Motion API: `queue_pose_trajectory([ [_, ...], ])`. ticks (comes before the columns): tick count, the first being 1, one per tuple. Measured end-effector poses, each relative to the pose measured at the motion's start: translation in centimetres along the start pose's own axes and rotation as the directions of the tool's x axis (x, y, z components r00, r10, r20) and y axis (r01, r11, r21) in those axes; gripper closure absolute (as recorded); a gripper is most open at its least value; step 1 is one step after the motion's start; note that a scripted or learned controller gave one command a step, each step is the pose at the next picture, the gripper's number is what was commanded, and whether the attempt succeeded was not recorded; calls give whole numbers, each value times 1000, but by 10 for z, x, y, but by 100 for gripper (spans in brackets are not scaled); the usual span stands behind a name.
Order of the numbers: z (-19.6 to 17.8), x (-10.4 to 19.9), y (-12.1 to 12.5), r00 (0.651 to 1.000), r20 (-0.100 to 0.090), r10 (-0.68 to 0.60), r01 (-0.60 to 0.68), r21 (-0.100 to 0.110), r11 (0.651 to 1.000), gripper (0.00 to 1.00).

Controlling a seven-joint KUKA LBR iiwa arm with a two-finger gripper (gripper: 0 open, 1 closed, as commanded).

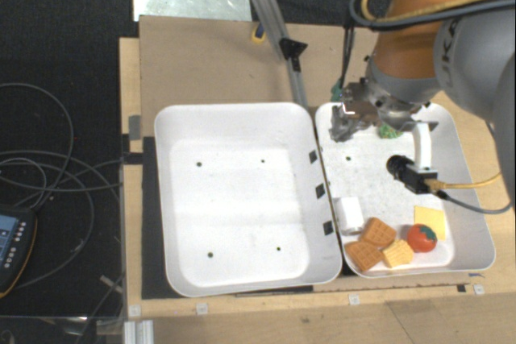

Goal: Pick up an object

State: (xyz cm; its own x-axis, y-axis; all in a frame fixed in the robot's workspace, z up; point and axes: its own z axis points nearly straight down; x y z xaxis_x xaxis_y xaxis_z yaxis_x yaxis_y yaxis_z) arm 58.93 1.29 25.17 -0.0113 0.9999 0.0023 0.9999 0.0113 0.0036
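Looking down on two shallow white bins side by side on a brown bench [201, 60]. Finding in the left bin [242, 173] a white floor marked with four small dark dots. Finding in the right bin [371, 181], clustered at its near end: a white block [351, 213] close against the left wall; just right of it, three tan waffle-like biscuits [377, 234] touching one another; next, a red tomato [421, 238] touching the rightmost biscuit, with a yellow wedge [430, 219] just behind it. Spotting a small green thing [391, 130] toward the far end of the same bin, partly hidden under the wrist.

Noting around the bins a grey pole [266, 4] slanting across the bench's far side, plus loose cables [40, 165] and a handheld device [12, 242] on the dark floor at the left.

Reaching in from the right with the grey arm [484, 52], orange band [419, 20] bent down over the right bin's far end. Hovering with the gripper [347, 123] low near that bin's far left corner, just left of the green thing, well apart from the near cluster. Cannot tell the claw's spread, wide or narrow.
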Motion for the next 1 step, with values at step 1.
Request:
queue_pose_trajectory([
  [1, 10, 59, 14, 1000, 0, 0, 0, 1, 1000, 100],
])
